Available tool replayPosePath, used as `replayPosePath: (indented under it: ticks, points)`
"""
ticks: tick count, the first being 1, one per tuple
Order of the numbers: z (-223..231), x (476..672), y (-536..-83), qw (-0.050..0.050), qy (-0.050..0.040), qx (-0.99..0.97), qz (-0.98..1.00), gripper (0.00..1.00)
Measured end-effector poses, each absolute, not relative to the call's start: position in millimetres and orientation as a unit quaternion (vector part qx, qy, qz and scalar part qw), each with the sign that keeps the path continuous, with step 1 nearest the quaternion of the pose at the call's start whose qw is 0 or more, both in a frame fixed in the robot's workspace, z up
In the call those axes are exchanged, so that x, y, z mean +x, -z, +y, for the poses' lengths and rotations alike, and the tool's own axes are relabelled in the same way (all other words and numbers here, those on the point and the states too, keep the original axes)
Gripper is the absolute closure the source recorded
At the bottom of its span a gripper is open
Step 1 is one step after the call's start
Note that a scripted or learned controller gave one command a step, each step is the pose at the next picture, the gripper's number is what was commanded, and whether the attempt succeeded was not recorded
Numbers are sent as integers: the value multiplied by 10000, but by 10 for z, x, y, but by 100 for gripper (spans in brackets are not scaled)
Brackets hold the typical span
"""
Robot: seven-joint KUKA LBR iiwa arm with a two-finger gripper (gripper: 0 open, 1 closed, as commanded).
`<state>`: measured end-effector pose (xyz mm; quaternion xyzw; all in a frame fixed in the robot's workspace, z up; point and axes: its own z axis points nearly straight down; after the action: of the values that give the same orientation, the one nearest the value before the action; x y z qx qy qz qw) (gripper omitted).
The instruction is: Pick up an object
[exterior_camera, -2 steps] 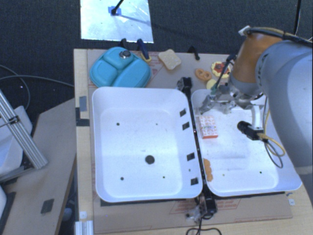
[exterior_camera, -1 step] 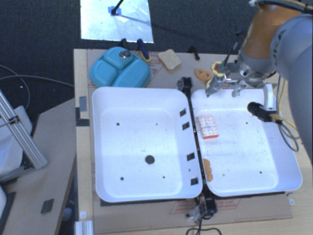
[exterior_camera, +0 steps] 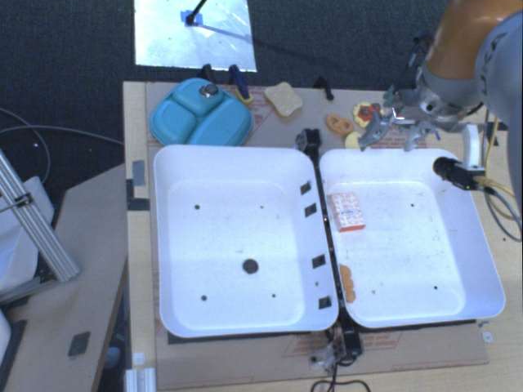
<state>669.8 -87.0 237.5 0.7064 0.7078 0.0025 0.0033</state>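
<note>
A small red-and-white box (exterior_camera: 346, 211) lies in the right bin (exterior_camera: 458, 243), close to its left wall. An orange piece (exterior_camera: 348, 282) rests against that same wall nearer the front. In the left bin (exterior_camera: 196, 170), a small dark round object (exterior_camera: 250, 265) sits on the floor. My gripper (exterior_camera: 390, 137) hangs over the far rim of the right bin, up and to the right of the box. It is open, and nothing is between its fingers.
Behind the bins lie a blue lidded tray (exterior_camera: 200, 114), a toy bread slice (exterior_camera: 283, 99), an orange pretzel-like toy (exterior_camera: 338, 123) and a yellow-and-red toy (exterior_camera: 364, 113). A black cylinder (exterior_camera: 454, 172) juts over the right bin's far right corner.
</note>
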Motion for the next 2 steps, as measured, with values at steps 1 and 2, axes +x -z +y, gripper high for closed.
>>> replayPosePath:
  ticks: [1,2]
  points:
    - [-1421,6676,-1389,-2,9,7079,7064,0]
    - [-1843,5686,-850,16,-13,7090,7052,0]
